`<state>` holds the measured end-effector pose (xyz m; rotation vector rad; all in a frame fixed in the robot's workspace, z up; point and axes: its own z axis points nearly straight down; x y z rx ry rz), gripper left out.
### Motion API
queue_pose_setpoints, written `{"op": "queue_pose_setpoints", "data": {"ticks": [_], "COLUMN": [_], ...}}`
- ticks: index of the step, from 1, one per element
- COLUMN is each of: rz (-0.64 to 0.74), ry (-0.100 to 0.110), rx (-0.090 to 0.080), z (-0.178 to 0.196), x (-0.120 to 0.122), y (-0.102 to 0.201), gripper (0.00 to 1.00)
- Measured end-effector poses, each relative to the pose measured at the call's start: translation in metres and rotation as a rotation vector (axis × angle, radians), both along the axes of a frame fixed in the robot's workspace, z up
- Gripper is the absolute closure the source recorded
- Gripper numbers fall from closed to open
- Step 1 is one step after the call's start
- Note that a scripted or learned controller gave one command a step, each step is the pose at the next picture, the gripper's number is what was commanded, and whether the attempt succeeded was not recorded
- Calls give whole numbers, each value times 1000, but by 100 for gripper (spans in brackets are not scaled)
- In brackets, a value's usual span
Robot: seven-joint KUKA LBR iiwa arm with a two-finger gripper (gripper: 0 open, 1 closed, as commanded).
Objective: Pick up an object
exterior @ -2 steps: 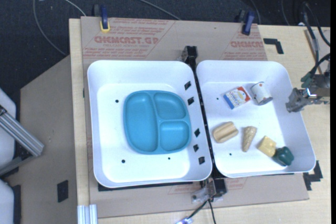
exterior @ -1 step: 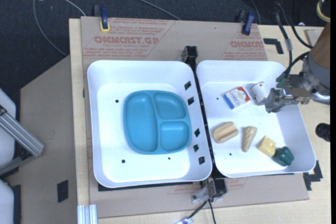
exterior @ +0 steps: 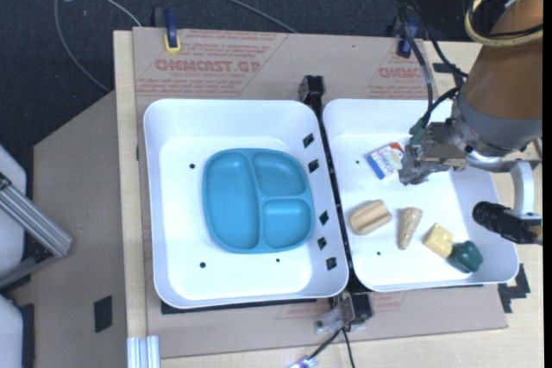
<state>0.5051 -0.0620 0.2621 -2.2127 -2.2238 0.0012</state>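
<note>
Gripper (exterior: 414, 168) low in right bin (exterior: 362, 121), beside small blue-white packet (exterior: 385, 159). Finger opening: cannot tell. Bread roll (exterior: 369, 216), cone (exterior: 408, 227) near below fingers. Nothing visibly lifted; pick not yet done.

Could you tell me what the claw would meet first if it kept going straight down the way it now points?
Probably the bare floor of the right bin just right of the blue-and-white packet; the claw hangs beside it, though depth is unclear from this slant.
</note>
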Motion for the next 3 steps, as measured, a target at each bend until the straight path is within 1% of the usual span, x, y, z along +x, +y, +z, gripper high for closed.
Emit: {"op": "queue_pose_setpoints", "data": {"ticks": [1, 2, 3], "rz": [0, -1, -1], "ry": [-5, -5, -6], "rx": [-1, -2, -2], "z": [-1, -4, -13], "x": [16, 34, 58], "y": [47, 92, 132], "gripper": [100, 100, 100]}}
